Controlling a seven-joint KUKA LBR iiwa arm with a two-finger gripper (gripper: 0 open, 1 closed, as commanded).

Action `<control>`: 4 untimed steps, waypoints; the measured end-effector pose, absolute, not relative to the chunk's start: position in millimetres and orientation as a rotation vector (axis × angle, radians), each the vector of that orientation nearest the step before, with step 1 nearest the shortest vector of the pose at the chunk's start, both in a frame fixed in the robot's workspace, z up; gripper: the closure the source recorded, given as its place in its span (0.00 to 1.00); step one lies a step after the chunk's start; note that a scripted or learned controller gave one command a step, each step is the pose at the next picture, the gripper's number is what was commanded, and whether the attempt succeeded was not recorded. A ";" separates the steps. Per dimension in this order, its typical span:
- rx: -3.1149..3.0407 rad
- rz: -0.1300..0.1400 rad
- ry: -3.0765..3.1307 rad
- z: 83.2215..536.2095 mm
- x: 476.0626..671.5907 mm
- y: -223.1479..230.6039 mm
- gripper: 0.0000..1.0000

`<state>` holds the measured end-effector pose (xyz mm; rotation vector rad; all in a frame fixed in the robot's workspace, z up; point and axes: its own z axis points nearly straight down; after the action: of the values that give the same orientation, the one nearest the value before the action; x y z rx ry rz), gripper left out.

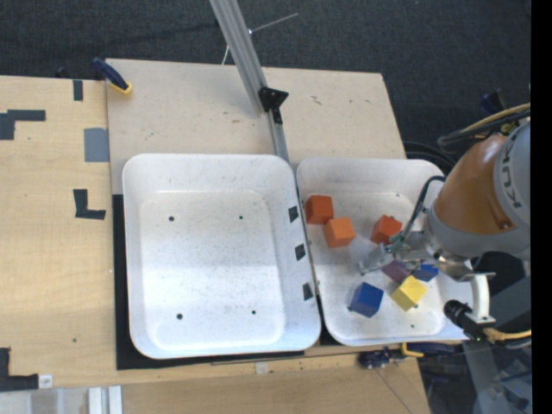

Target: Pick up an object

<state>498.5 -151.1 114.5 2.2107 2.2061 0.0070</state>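
Observation:
The right bin (345,172) holds several small blocks: two orange ones (320,209) (340,231), a red-orange one (386,228), a blue cube (366,299), a yellow block (410,292), and a purple block (397,272). My gripper (385,257) reaches in from the right, low over the bin. It sits between the red-orange block and the purple block, right above the purple one. The arm's orange band (473,188) covers the bin's right side.
The left bin (138,179) lies beside the right one, with a shared raised rim between them. A slanted metal rail (246,54) runs down to the bins' top junction. A blue-and-yellow tool (113,75) lies on the bench at the upper left.

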 end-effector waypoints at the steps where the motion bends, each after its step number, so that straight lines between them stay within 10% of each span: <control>1: 2.209 0.010 2.204 124.0 499.2 -150.7 1.00; 4: 2.216 0.004 2.220 273.8 498.5 -142.9 1.00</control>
<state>498.5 -142.9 273.8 2.2162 2.2200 0.0039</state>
